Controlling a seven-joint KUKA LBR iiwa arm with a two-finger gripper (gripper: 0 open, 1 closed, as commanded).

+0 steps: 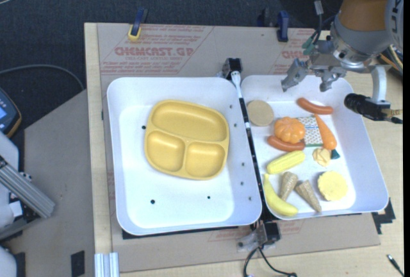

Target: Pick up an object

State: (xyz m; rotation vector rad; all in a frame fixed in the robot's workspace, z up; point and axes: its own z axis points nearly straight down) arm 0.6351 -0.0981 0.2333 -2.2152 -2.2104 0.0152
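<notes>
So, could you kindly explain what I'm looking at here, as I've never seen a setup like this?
This is one camera fixed above a bench, looking down at a slant. The grey and orange machine at upper right is a robot arm; its gripper, a two-fingered claw, is open and holds nothing, over the far edge of the right bin. That bin holds toy food: a sausage, carrot, pumpkin, banana and more. The left bin holds a yellow divided plate.

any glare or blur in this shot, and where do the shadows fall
Camera view: even, soft light; the yellow tray has only mild sheen, no hard glare. The left bin shades faintly along its inner walls. The food in the right bin is sharp; the gripper looks slightly soft.
</notes>
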